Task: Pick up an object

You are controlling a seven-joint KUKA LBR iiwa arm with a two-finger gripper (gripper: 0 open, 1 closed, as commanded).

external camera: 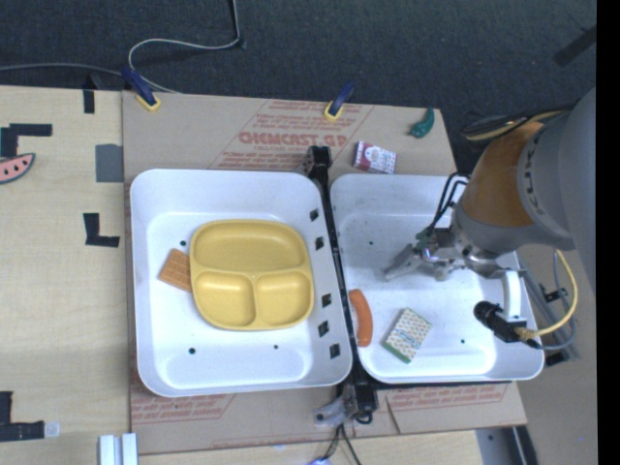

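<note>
Cardboard sheet [281,139] under bins; two yellow clamps [339,105] on far edge, small red packet [374,157] near clamps.

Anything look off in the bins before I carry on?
Two small oddities. In the left bin, a brown piece is half tucked under the yellow tray. In the right bin, the orange sausage lies pressed against the left wall. Nothing looks spilled or broken.
</note>
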